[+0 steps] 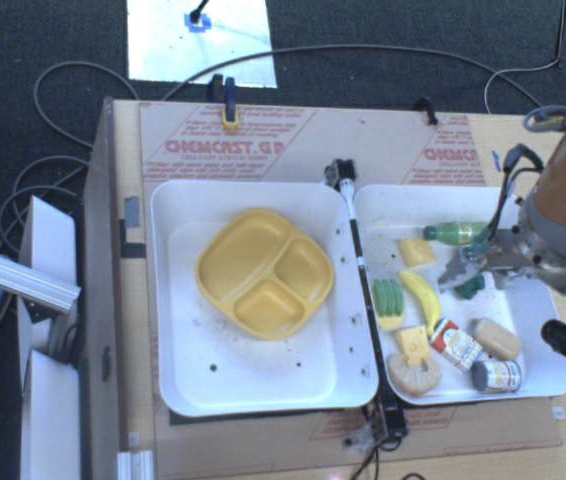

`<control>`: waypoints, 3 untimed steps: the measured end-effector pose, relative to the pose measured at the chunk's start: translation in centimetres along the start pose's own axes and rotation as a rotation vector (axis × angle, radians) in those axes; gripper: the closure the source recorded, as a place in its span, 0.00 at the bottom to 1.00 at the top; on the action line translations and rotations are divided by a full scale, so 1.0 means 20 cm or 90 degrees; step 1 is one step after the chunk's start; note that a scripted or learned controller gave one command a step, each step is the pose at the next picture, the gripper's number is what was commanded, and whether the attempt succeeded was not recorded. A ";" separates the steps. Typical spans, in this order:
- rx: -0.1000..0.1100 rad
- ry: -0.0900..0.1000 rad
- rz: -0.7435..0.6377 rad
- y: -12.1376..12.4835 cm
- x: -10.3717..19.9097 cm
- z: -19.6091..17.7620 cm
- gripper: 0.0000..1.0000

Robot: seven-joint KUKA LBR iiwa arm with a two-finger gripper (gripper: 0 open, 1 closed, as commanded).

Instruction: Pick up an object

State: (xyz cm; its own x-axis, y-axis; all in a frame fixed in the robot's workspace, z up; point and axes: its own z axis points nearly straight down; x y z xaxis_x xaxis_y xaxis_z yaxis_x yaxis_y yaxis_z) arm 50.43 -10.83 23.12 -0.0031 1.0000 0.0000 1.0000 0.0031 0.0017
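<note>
Crowded quarters at the tool point(470, 268): a banana point(422, 299), carton point(457, 346) and can point(495, 375) press in below and left, a green bottle point(455, 232) just above. Farther left, a yellow compartment plate point(265, 272) leaves open margins in its bin point(188, 368).

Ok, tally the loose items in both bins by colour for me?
Yellow: 4 — divided plate, banana, two wedge blocks
Green: 3 — bottle, ridged piece, dark piece
Tan: 2 — round, oblong
Red-white carton: 1
Can: 1
Total: 11
</note>
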 end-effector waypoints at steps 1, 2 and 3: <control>0.000 0.000 0.001 0.10 0.01 0.73 0.00; -0.001 0.000 0.001 0.11 0.01 0.67 1.00; -0.002 0.001 -0.001 0.47 0.32 0.23 1.00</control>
